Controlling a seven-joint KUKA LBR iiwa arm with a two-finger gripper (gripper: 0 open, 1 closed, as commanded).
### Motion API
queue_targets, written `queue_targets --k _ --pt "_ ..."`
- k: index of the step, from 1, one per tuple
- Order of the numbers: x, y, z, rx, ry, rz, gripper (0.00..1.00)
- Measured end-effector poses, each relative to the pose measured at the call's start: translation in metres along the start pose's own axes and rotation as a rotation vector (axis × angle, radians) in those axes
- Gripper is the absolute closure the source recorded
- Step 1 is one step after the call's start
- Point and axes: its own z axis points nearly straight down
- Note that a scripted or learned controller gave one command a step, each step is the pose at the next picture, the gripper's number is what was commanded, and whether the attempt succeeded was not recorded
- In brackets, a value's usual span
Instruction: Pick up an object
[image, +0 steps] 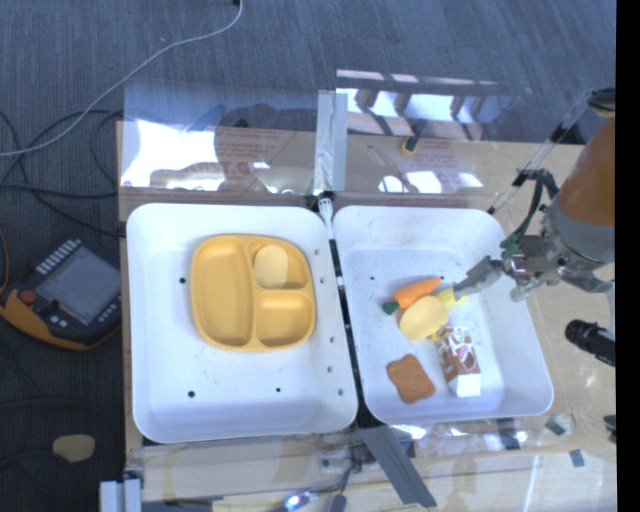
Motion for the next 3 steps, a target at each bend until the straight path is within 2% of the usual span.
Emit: queue_targets --k 1,2,3 --pt "-0.014 -0.039 0.137 -0.007 -0.002 -0.129 0.0" --pt "-0.013 -0.039 0.131 -0.003 0.002 -0.131 1.0" --pt "0.051 0.062 0.138 -0.024 -0.007 -0.12 1.0"
